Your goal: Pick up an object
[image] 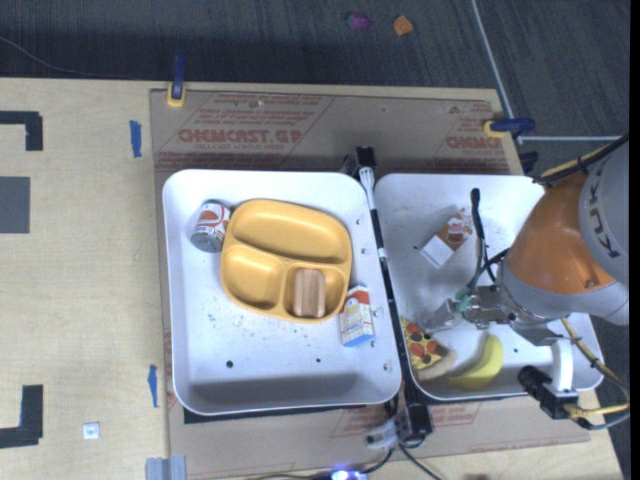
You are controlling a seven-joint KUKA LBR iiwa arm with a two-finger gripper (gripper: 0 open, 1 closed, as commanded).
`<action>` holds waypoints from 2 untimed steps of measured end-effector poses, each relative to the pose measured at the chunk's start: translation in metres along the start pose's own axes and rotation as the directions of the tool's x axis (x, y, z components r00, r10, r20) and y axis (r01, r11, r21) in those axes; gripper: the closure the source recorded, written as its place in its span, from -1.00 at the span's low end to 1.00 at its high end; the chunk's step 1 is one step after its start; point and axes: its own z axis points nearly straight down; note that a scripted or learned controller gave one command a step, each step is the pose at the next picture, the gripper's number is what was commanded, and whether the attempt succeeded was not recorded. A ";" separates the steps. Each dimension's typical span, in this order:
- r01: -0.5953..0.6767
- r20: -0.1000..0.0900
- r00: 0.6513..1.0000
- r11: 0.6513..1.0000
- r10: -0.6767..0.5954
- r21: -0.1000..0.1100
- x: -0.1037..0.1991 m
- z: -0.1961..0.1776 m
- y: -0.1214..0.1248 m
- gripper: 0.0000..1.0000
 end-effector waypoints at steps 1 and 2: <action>0.000 0.000 1.000 1.000 0.000 0.000 0.000 0.000 0.000 -1.00; 0.002 -0.001 1.000 1.000 -0.002 0.000 -0.001 0.000 0.000 -1.00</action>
